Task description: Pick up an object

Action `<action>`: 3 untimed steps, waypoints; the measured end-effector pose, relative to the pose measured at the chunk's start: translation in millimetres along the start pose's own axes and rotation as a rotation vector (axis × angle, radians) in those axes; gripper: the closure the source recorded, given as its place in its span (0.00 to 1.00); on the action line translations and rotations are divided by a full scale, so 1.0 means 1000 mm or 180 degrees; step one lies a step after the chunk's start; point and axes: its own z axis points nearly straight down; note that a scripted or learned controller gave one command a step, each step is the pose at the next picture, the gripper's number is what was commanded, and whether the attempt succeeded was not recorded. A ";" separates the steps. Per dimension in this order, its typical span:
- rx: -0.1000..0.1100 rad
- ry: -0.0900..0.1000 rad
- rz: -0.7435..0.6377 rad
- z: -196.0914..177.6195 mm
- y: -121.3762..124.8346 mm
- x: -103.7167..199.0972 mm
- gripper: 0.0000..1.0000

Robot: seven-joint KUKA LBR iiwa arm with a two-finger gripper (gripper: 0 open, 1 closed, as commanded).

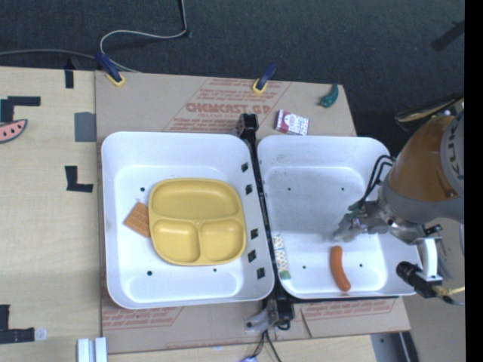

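The gripper hangs low in the right bin, just above the orange sausage lying on the bin floor. Nothing between its fingers; how wide they stand, I cannot tell.

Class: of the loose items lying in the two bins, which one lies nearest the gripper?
The orange sausage in the right bin, just below the gripper; the yellow tray sits in the left bin.
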 end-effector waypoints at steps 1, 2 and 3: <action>0.0000 0.0000 0.0000 0.000 0.000 0.000 0.00; 0.0002 -0.0001 0.0000 0.038 -0.012 0.010 0.00; -0.0004 -0.0007 0.0002 0.028 -0.012 0.009 1.00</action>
